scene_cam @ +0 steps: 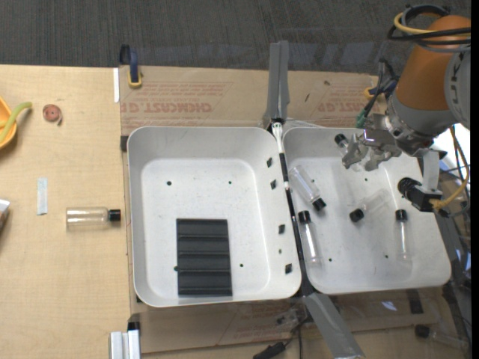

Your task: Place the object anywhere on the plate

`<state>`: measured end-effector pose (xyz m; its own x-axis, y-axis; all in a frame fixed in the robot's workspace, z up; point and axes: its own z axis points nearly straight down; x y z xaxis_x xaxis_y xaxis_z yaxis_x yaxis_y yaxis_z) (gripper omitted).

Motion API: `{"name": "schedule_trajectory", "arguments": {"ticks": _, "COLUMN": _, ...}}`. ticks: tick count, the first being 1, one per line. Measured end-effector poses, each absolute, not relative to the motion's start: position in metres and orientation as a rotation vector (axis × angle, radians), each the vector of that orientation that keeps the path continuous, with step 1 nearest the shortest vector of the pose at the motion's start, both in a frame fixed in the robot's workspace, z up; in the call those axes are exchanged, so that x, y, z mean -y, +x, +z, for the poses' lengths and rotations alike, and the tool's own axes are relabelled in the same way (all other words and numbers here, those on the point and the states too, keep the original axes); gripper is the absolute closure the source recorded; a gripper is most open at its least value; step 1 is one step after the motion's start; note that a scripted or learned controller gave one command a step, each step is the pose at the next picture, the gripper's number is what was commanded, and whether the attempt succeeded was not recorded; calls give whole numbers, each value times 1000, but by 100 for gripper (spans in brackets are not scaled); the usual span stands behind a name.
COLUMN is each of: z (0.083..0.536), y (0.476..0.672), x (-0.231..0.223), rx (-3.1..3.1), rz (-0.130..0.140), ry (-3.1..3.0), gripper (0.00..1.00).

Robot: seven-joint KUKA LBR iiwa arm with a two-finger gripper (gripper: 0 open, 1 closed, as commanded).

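Vials (308,188): lying in the right bin (419,275), clear with black caps, well apart from the plate.
Vial positions: one lying slantwise near the bin's left wall; a second (308,239) lying just below it along that wall, cap pointing up-frame; a third (369,205) lying faintly near the middle; a fourth (403,235) lying toward the right wall.
Black cap (340,138): sitting just beside the gripper's left side, whether touching it being too small to tell.
Plate (202,258): resting in the lower part of the left bin (150,163), dark, rectangular and ridged, carrying nothing.
Gripper (361,158): hanging over the upper part of the right bin, pointing down and leftward.
Grip state: being impossible to tell from this angle; showing nothing clearly held.
Arm (426,58): reaching in from the upper right, the orange band showing above the wrist.
Bench (67,290): bearing one more clear vial (91,216) lying on its side left of the left bin, cap pointing toward the bin.
Other bench items: a small round reddish disc (51,112) and a yellow object (7,122) sitting at the far left, a pale strip (42,197) lying below them.
Cardboard sheet (194,99): lying under both bins, printed lettering showing upside down.
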<state>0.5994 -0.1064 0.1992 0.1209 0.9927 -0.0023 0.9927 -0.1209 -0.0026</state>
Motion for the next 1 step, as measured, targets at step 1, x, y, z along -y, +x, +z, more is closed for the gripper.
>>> {"name": "schedule_trajectory", "arguments": {"ticks": 1, "z": 240, "y": 659, "x": 27, "rx": 2085, "rz": 4, "ry": -2351, "gripper": 100}}
